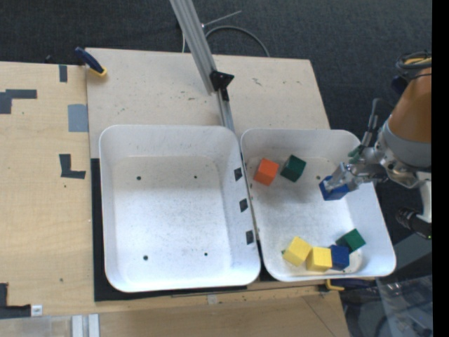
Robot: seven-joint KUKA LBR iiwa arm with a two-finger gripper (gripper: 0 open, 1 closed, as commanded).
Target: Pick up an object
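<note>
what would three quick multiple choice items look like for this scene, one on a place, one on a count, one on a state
1. Where does the small orange cube lie?
A. in the left white bin
B. in the right white bin, beside the dark green cube
C. on the bare bench

2. How many yellow cubes are in the right white bin?
A. none
B. two
C. five

3. What is between the fingers of the gripper?
A. a blue block
B. a yellow cube
C. an orange cube

Answers:
1 B: the orange cube sits near that bin's upper left, close to the dark green cube.
2 B: two yellow cubes lie side by side by the near rim.
3 A: the blue block sits at the fingertips, above the bin floor.
</note>
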